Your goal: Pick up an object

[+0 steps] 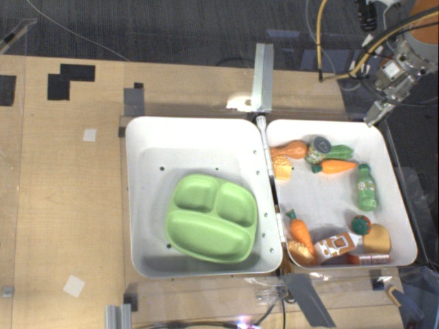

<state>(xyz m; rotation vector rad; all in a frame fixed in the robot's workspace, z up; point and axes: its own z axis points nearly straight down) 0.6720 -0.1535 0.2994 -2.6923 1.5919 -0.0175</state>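
You're looking down on two white bins sitting side by side, and the left bin [140,184] is carrying the biggest item, a green divided plate [211,216] lying flat near its middle, well out of the action. The right bin [384,142] is holding the clutter you're picking from, spread loosely so that most pieces are leaving some bare floor around them: a green bottle [366,187] lying along the right wall, a carrot [335,166] with leafy greens at the far end beside a round grey piece [321,144], an orange-and-yellow piece [285,157] hugging the divider, and a tight huddle at the near edge with another carrot [299,230], a red-and-white packet [337,244] and a tan block [376,238]. The gripper [379,110] is hanging beyond the far right corner of that bin, just outside the rim, carrying nothing; whether its fingers are apart or together, you cannot tell from this angle. Everything pickable is lying nearer and to the left of it, the far carrot and the bottle closest, and I'd judge the bottle the cleaner target.
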